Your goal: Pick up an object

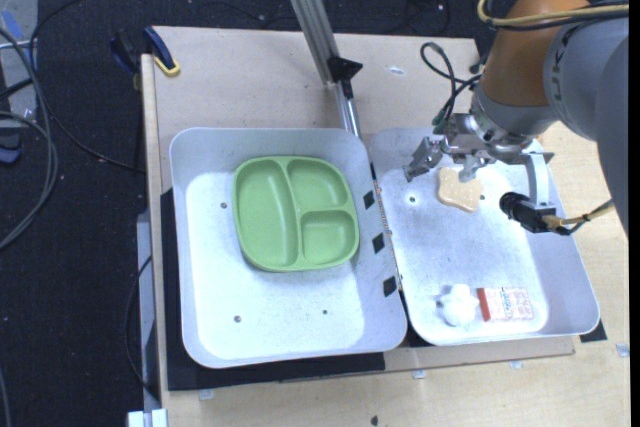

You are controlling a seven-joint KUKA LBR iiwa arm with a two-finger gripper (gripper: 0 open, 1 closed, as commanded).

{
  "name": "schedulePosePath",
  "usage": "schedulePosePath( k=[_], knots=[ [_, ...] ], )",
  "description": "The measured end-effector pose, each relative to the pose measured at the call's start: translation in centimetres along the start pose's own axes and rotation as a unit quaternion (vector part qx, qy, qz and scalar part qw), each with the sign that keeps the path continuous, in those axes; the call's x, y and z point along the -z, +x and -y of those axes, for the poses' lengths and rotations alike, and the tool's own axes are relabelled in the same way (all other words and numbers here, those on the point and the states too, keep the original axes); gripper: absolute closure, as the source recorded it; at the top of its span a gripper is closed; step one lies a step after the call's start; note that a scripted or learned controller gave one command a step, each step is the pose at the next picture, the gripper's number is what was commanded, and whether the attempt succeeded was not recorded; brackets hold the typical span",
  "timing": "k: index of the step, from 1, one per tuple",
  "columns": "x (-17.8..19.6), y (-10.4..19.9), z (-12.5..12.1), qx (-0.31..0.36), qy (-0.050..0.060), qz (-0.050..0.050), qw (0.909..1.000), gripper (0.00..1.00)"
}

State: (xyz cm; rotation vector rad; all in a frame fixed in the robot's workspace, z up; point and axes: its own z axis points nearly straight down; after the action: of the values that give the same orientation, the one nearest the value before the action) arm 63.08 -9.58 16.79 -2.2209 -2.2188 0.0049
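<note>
Caught the gripper (440,170) low over the upper part of the right bin (580,295), right of centre in the frame, at the end of the grey arm (590,65) with its orange band. Read it as spread, one tip out toward the upper left of that bin and the other touching the top edge of a tan slice (460,193), nothing pinched between them. Judged the slice as the likely target: flat on the bin floor, just below the gripper, more beside the right tip than centred in the gap. Needed, by that reading, a small shift toward the lower right before closing, so as to straddle the slice rather than nudge it away. Called for going right down to the floor too, given so thin and flat a thing, and for closing slowly across the narrow width. Noted a white lump (457,305) and a red and white packet (505,303) side by side near the bottom edge of the same bin, well apart from the action. Saw a green divided plate (297,213) alone in the left bin (185,155), no concern here.
</note>
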Motion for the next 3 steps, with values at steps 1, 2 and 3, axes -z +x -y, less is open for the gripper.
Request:
schedulePosePath(
  k=[1, 2, 3],
  knots=[
    [-6.1, 0.4, -0.6, 0.002, 0.0, 0.0, 1.0, 0.0],
    [-4.7, 0.4, -0.7, 0.001, -0.003, 0.0, 1.0, 1.0],
    [1.7, 0.3, -0.5, 0.001, -0.005, 0.0, 1.0, 1.0]
  ],
)
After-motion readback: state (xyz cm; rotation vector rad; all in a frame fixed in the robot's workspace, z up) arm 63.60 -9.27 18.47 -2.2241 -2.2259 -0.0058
